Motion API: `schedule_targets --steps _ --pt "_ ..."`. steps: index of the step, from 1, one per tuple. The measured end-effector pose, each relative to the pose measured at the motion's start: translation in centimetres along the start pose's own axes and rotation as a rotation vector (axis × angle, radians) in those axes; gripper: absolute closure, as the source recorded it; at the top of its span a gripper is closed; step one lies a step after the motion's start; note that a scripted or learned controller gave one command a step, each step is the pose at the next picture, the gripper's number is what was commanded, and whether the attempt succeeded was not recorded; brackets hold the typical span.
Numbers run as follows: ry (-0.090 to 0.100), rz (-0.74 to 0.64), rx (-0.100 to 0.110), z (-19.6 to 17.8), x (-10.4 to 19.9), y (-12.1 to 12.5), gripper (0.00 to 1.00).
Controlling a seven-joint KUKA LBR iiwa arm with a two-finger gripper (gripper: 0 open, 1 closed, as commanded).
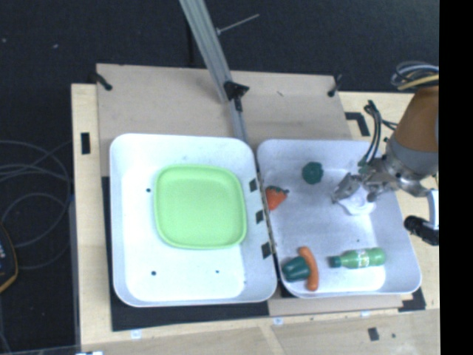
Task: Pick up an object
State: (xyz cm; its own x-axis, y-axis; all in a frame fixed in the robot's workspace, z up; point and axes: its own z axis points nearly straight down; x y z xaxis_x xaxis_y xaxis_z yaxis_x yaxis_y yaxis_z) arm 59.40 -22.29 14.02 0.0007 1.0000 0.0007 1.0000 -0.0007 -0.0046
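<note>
The grey arm with the orange band is reaching in from the right over the right-hand shallow white bin (pixel 395 268), its two-finger gripper (pixel 353 192) hanging above the bin's upper right part. The fingers are standing apart, and nothing is showing between them. Just under the gripper a small white object (pixel 358 206) is lying on the bin floor; whether the fingertips are touching it cannot be told.

Other candidates in the same bin: a dark green round object (pixel 312 172) to the gripper's left, a small orange-red piece (pixel 276 197) against the left wall, a green plastic bottle (pixel 358 258) lying flat near the lower edge, and an orange sausage-shaped piece (pixel 310 268) touching a dark green cup-like object (pixel 294 269). The left-hand white bin (pixel 133 220) is holding a light green square plate (pixel 199 206).

Risks, as judged: the white object is blending into the white floor, so the fingers may be closing beside it or skating over it. It is also looking thin and flat, giving little to pinch.

Hard to make out: the white object's true shape, the fingertip height above the floor, and the wrist, partly cut off at the right.
</note>
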Motion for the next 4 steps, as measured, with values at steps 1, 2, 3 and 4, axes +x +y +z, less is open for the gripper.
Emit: schedule_targets --steps 1,2,3,4 --pt "-0.001 -0.001 -0.005 4.0 0.0 0.0 0.0" --pt "-0.002 0.0 -0.008 2.8 -0.1 0.1 1.0" --pt "-0.002 -0.001 -0.01 -2.7 0.1 1.2 1.0" --pt "-0.002 0.0 -0.009 -7.2 -0.3 0.7 1.0"
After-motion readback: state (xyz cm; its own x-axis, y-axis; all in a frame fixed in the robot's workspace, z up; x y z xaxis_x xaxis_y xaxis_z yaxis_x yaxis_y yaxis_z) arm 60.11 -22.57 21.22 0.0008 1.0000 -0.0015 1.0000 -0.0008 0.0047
